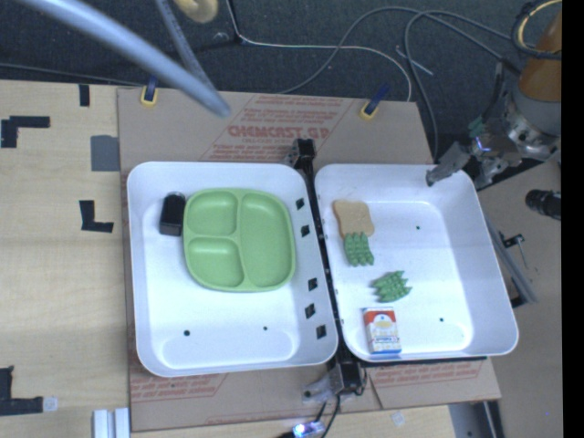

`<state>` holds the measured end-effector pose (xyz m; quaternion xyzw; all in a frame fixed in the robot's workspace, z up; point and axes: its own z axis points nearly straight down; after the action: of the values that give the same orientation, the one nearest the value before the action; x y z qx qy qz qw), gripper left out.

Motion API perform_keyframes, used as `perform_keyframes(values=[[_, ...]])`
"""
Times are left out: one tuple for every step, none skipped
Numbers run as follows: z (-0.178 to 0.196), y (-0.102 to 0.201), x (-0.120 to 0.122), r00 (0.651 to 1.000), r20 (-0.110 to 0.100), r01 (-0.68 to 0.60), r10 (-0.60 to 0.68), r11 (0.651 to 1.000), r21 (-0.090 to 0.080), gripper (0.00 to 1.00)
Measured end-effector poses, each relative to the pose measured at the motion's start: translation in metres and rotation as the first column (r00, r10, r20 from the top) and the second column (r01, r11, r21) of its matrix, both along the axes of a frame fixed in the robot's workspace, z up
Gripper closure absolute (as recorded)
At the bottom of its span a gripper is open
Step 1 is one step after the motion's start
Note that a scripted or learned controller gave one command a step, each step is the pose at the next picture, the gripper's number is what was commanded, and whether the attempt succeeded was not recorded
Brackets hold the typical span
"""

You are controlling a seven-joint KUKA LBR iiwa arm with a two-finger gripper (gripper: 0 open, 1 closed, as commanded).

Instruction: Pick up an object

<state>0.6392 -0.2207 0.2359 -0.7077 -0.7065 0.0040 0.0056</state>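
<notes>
End effector [444, 170] sits at upper right of frame, just over the right bin's [484, 245] top rim; can't tell its state, nothing visibly in it. Candidates lie in that bin's left half: tan slice [351, 215], green pieces [358, 248], [391, 286], small box [381, 330]. Green tray [240, 240] is in the left bin [151, 272].
</notes>
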Motion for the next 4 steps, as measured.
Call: perform_keyframes(values=[[0.008, 0.0, 0.003, 1.0, 0.013, -0.003, 0.003, 1.0, -0.003, 0.0], [-0.036, 0.004, 0.0, 1.0, 0.008, -0.003, 0.003, 1.0, -0.002, 0.0], [-0.102, 0.004, -0.001, 1.0, 0.006, -0.004, 0.004, 1.0, -0.002, 0.0], [-0.153, 0.005, 0.0, 1.0, 0.015, -0.005, 0.005, 1.0, -0.006, 0.0]])
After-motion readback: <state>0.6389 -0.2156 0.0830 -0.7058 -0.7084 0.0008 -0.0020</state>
